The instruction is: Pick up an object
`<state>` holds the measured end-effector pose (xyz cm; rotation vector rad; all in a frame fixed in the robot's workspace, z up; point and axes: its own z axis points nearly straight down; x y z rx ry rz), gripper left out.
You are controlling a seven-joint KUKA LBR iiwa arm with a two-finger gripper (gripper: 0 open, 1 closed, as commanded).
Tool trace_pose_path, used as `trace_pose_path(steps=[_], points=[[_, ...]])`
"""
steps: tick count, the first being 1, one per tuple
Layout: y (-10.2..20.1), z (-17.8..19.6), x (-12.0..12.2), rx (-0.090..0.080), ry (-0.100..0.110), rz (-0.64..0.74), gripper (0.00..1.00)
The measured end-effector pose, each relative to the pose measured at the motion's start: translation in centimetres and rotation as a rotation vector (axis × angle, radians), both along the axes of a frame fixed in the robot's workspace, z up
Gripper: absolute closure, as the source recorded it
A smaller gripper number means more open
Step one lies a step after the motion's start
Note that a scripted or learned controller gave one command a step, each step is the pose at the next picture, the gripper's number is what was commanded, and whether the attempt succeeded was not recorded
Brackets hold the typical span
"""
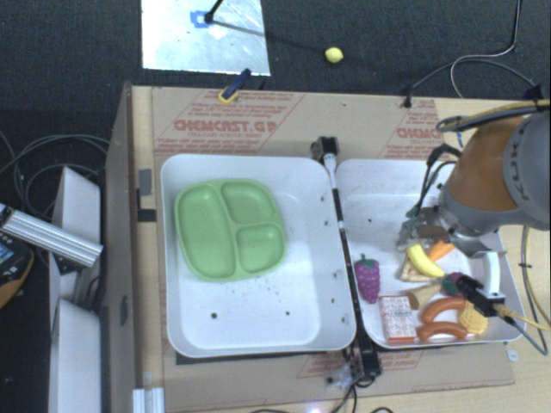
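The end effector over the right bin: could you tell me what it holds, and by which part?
It cannot be told: the end effector sits just above the banana.

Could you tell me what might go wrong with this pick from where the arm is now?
The toy foods crowd one corner of the right bin: the banana lies against the carrot and a bread slice, so the gripper might catch two items or only nudge one. The purple grapes sit close to the divider, leaving little finger room there. The arm itself hides part of the pile.

A yellow ball [334,55] lies near a metal sheet [205,24].
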<state>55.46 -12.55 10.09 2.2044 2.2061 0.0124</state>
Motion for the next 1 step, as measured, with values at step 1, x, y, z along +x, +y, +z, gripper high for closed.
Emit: trace_pose_path(steps=[1], points=[[8.06,8.99,0.21,0.011,0.019,0.003,1.0]])
